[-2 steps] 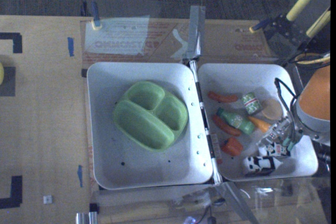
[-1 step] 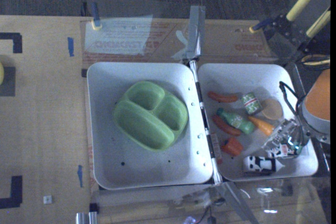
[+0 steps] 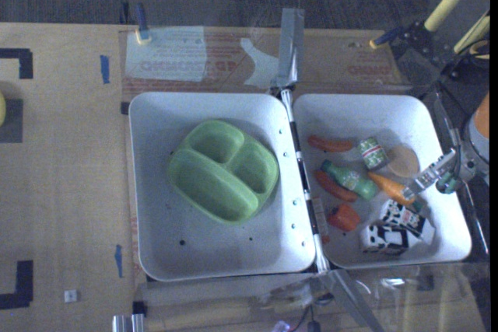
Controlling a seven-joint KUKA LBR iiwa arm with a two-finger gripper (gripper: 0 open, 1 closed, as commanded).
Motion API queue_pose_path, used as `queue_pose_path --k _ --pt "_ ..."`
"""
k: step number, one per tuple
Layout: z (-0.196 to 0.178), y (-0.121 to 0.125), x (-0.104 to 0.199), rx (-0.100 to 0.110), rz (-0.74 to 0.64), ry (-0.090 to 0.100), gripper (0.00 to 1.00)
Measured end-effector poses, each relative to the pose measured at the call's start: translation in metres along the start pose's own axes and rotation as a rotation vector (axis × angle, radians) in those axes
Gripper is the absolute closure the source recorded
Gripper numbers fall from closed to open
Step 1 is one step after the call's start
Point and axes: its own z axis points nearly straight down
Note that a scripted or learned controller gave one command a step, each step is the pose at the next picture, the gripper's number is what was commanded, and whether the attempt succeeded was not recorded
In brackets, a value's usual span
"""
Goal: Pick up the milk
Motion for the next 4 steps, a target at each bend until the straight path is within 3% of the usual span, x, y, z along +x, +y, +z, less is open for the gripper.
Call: queue_pose_path --k 1,2,3,4 --pt "0.097 -0.010 -0.032 -0.022 -0.021 -0.025 1.00" --pt "0.061 -0.029 -0.045 0.000 -0.247 -0.001 1.00" --pt "0.102 -0.025 -0.056 -0.016 -0.370 -0.025 1.00" --pt "0.051 -0.031 -0.049 -0.001 -0.431 0.000 1.00"
